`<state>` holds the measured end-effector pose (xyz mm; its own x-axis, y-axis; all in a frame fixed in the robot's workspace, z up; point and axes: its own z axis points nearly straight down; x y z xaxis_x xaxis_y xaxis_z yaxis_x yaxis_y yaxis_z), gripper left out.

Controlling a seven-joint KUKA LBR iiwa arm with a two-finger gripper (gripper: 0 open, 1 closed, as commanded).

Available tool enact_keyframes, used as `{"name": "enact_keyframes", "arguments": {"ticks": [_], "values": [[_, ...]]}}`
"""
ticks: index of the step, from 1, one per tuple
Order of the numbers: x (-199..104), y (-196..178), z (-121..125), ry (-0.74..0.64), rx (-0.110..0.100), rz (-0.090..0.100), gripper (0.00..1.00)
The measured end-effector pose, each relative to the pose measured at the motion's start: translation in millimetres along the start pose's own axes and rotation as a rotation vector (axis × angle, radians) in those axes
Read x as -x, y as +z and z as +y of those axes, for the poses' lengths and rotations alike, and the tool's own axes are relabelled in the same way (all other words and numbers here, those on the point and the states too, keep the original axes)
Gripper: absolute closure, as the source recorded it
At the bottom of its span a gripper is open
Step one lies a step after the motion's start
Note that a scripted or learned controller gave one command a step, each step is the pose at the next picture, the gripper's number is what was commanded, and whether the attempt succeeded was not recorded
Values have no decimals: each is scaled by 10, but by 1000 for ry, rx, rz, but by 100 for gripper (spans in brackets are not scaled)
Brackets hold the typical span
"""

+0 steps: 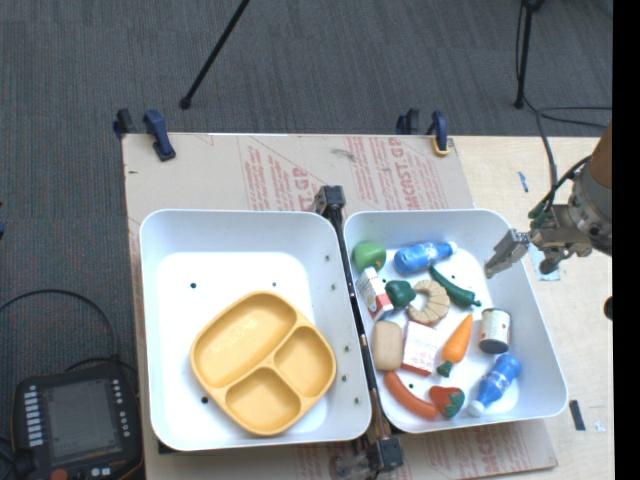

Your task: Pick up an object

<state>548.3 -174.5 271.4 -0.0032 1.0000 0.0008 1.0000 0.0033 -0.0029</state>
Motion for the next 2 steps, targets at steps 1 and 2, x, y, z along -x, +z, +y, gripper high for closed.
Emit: {"name": "enact_keyframes", "arguments": {"ticks": [1,2], "values": [[-425,1718,254,2,-4,2,0],[-852,1844,783,-1,-1,1,0]]}}
